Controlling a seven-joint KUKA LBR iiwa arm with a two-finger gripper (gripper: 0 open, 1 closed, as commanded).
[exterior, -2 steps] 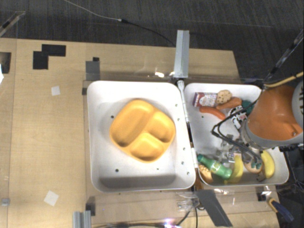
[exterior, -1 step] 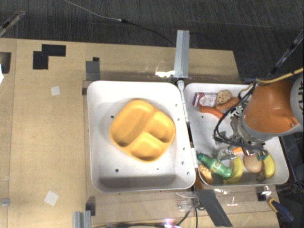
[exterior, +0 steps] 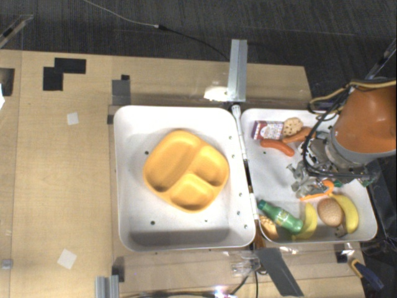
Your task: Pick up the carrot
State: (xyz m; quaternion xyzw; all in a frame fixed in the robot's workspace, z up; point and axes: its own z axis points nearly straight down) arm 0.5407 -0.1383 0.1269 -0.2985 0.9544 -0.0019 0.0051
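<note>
The carrot [exterior: 315,195] is a small orange piece lying in the right bin [exterior: 273,179], near its right side, just above a brown round item [exterior: 330,212]. My gripper [exterior: 308,180] hangs directly over the carrot's upper left end, very close to it or touching it. The wrist and its cables hide part of the carrot. Nothing shows the carrot lifted off the bin floor.
Also in the right bin are a red sausage [exterior: 277,146], a cookie packet [exterior: 273,129], a green bottle [exterior: 280,216] and two bananas [exterior: 350,213] along the front. The left bin [exterior: 130,216] holds a yellow divided plate [exterior: 186,169]. A metal post [exterior: 237,70] stands behind the bins.
</note>
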